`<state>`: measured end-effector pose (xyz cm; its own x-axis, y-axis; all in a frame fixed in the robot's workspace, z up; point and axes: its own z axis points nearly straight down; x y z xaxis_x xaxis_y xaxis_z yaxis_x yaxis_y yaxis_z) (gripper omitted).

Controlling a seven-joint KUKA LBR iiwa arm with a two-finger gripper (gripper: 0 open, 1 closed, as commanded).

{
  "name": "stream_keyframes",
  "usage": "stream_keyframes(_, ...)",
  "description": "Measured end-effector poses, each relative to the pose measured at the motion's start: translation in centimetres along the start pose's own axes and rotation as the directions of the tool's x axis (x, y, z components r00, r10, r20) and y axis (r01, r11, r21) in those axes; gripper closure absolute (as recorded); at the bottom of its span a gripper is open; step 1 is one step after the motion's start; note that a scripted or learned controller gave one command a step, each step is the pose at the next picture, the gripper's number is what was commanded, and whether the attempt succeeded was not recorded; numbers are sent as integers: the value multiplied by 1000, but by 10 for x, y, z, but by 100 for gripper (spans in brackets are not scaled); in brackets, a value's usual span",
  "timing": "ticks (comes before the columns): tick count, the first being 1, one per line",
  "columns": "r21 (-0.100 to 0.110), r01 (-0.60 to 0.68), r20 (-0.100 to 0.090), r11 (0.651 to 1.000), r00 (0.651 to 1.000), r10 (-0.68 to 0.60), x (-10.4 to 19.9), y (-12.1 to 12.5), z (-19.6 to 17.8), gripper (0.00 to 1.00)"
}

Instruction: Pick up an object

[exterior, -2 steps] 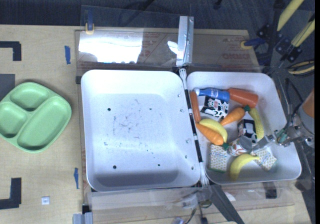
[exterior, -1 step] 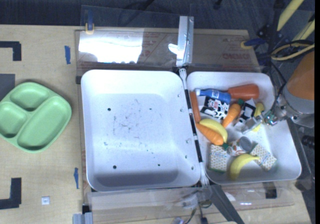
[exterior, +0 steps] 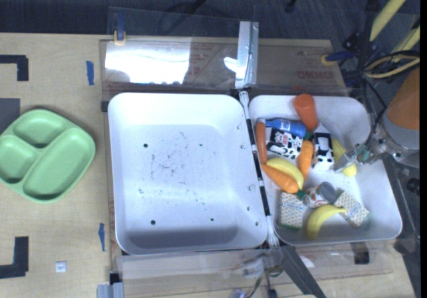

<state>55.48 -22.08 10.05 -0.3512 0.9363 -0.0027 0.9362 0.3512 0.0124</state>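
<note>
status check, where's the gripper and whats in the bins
Gripper low at right bin's right side, by a small yellow piece; nothing seen between fingers. Bananas, carrots, cow-print carton crowd that bin. Green tray sits far left.

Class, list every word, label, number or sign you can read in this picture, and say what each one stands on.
Nothing here can be read for certain.
Cardboard sheet behind the right bin: faint reddish print, too blurred to read.
Blue carton in the right bin: a label with pale marks, too small to read.
Black-and-white cow-pattern package: a pattern, no legible words.
Small tag on the bench: too small to read.
</note>
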Motion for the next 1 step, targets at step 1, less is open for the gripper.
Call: stream_keyframes(1, 13, -30, -2, 999, 1000, 30, 61, 36, -91, 100)
